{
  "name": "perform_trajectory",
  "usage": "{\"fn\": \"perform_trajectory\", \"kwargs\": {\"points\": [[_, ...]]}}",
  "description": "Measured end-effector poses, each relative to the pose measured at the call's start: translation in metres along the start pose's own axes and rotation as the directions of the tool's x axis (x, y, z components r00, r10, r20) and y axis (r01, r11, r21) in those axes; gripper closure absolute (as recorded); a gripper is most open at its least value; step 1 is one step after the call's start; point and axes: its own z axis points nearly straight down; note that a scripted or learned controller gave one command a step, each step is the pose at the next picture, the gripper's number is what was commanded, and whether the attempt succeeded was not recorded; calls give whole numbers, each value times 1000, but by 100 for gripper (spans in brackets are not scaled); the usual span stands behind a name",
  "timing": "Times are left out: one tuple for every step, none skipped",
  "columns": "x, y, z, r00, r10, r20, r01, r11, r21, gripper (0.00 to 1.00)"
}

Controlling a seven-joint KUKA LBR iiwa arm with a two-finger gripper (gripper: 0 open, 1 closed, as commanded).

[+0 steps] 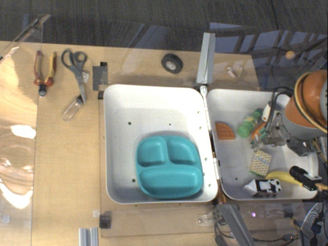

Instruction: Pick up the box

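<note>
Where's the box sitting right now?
The box lies in the right bin, toward its middle, just below the gripper, with the banana below it to the right.

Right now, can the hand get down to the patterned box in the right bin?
Probably yes. The hand hovers just above the patterned box, which lies flat with bare right bin floor around it; the banana sits slightly apart.

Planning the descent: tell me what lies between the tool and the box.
In the camera view, a short stretch of bare white bin floor separates the tool from the box.
</note>
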Motion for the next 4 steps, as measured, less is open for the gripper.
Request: {"fn": "perform_trajectory", "kwargs": {"points": [[-31,-52,-61,958,-287,-12,287,958,14,100],[-31,-52,-61,958,-286,-13,287,958,14,0],[29,-41,6,989,-149,2,149,989,-1,0],[27,-35,-8,988,-151,10,152,988,-16,100]]}}
